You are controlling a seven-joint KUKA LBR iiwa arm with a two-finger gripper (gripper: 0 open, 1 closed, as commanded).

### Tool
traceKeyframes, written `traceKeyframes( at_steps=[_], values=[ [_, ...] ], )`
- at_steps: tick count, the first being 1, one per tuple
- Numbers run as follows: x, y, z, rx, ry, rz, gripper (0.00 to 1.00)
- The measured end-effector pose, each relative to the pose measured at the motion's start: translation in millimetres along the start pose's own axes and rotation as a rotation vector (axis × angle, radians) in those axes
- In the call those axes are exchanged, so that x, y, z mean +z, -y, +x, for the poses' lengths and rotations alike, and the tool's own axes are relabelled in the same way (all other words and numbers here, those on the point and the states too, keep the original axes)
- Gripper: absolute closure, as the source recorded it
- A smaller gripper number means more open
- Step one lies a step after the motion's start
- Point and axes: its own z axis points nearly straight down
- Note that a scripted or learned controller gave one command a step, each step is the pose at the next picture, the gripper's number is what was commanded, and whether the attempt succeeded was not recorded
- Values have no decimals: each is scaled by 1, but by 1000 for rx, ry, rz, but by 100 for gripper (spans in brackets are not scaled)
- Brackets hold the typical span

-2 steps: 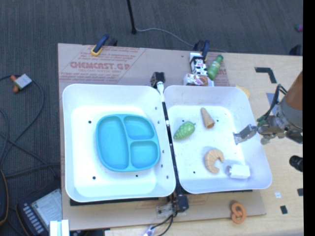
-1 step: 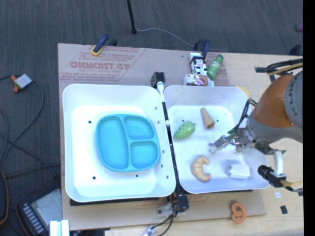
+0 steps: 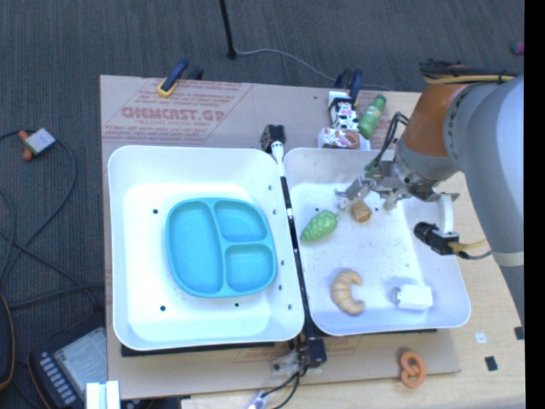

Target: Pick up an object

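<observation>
The gripper point(image 3: 364, 196) sits at the right bin's point(image 3: 443, 309) twelve o'clock, touching a brown piece point(image 3: 362, 212); its state is unclear.

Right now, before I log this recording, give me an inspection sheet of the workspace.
Surface: brown board bearing left bin and right bin.
Job's things: in the right bin, green piece, croissant, white block, small tan piece.
Clutter: blue divided plate in the left bin; orange ring on the board.
Grippers: gripper low over the tan piece; hold unclear.
Cables: black cable on the floor.
Surroundings: grey carpet.
</observation>
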Motion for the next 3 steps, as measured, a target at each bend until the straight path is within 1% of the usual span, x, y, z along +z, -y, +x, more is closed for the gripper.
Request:
traceKeyframes(
  at_steps=[1, 2, 3],
  values=[
    [-11, 0, -2, 0, 5, -1, 100],
    [-85, 11, 67, -1, -3, 5, 100],
    [-148, 43, 131, 0, -3, 8, 100]
  ],
)
